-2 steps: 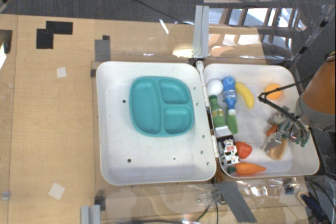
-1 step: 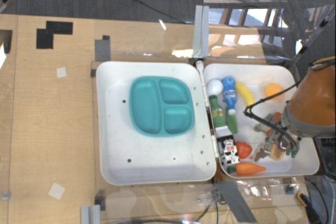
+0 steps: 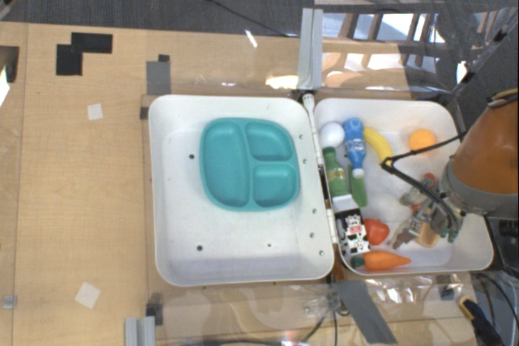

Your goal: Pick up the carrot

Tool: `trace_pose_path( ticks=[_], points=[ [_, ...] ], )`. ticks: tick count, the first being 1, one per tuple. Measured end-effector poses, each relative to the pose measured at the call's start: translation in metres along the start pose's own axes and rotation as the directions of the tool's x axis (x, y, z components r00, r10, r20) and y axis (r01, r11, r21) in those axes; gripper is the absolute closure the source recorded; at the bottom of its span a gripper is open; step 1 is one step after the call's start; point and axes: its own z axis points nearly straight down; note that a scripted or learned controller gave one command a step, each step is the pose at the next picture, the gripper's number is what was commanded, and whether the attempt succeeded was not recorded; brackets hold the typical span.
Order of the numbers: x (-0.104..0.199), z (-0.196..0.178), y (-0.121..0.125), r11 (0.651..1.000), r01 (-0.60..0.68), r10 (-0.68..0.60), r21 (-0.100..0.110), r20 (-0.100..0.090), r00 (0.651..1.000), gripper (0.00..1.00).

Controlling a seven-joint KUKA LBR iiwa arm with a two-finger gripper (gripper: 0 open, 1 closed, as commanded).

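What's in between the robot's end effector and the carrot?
Just bare white bin floor. In the camera view the end effector hangs up and to the right of the carrot, which lies at the right bin's near edge. A red thing sits beside that gap.

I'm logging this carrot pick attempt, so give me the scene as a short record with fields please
carrot: lying at the near edge of the right bin, beside a red item
gripper: low in the right bin, just right of the carrot, nothing seen between its fingers
left bin: holds a teal divided plate
other right-bin items: banana, orange ball, green bottle
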Motion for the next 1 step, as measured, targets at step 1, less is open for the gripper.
trace_pose_path(
  ticks=[1],
  points=[
    [-0.0165,0.0003,-0.0302,0.974,-0.228,0.228,0.001,0.001,0.974,0.00]
  ],
)
